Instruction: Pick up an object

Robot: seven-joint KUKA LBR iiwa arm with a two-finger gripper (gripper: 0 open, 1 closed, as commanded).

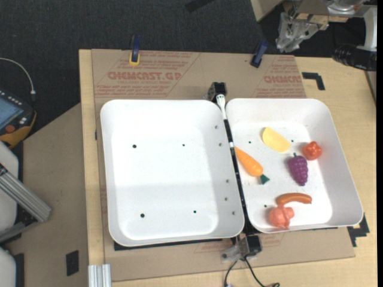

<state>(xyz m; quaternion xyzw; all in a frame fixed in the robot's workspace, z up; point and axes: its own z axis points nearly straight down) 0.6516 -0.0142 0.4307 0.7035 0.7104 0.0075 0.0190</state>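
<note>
Left bin (pixel 119 178): white and shallow, w/ a few dark dots on its floor. No toy lies in it.

Middle: the two bins touch side by side. A dark strip runs along the join.

Right bin (pixel 344 178): white too. All the toys lie in here.

Carrot (pixel 248 162): orange w/ a green end. It lies just beside the join, on the left side of the right bin.

Yellow piece (pixel 275 140): flat and round, near the top of the bin, up and right of the carrot.

Pink toy (pixel 280 216): lumpy, near the front wall of the bin.

Sausage (pixel 293 198): orange-brown, curved, just above the pink toy. Can't tell if they touch.

Grapes (pixel 298 168): purple bunch, mid bin, between the yellow piece and the sausage.

Red toy (pixel 312 150): small, maybe a tomato, just up and right of the grapes.

Worktop (pixel 155 70): brown board w/ red print, under both bins.

End effector (pixel 291 33): at the top right, above the far edge of the board, well apart from the toys. No toy is between its tips. Open or closed: can't tell, it is too small and blurry.

Done so far: prob. nothing. Every toy in view lies in the bin.

Left to do: pick one toy, come down over it, close on it, lift it up.
</note>
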